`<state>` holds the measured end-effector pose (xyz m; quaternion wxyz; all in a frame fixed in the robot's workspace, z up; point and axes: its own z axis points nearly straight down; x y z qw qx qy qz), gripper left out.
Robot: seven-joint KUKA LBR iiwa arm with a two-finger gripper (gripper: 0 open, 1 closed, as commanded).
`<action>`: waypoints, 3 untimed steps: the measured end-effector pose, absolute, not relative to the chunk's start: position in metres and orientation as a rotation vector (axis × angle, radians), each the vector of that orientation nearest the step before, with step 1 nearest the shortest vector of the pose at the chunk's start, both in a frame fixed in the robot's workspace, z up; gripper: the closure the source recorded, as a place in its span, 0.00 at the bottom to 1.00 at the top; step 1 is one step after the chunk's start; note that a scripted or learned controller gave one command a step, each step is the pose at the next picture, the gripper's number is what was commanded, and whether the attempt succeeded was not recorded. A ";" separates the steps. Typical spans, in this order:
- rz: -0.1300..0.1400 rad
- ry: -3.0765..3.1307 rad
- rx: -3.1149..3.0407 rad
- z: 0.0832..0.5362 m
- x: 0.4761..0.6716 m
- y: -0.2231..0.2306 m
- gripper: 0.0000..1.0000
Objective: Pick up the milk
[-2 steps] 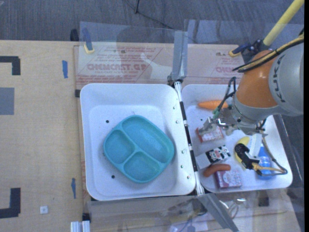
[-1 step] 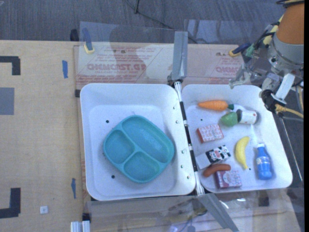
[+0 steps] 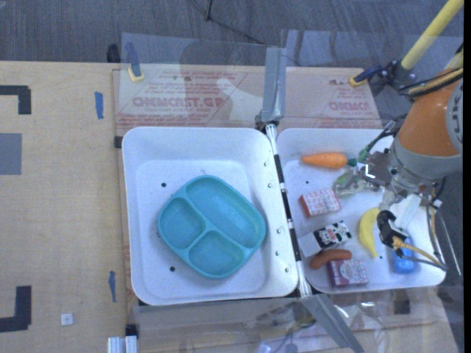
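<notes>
The approach is in hand: the gripper (image 3: 353,179), whose opening I cannot tell, hovers in the right bin (image 3: 430,274) near its far edge; next it must reach the milk (image 3: 332,234) mid-bin.

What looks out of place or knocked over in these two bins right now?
Nothing is spilled or broken. The milk carton lies on its side in the right bin, touching the sausage. The teal plate sits askew in the left bin.
</notes>
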<state>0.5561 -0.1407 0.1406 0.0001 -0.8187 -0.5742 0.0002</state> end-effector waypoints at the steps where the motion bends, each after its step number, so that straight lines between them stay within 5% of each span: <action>1: -0.019 -2.018 -2.421 0.090 0.510 -0.107 0.00; 2: -0.026 -2.014 -2.432 0.101 0.511 -0.110 1.00; 3: 0.001 -1.831 -2.554 0.214 0.533 -0.170 1.00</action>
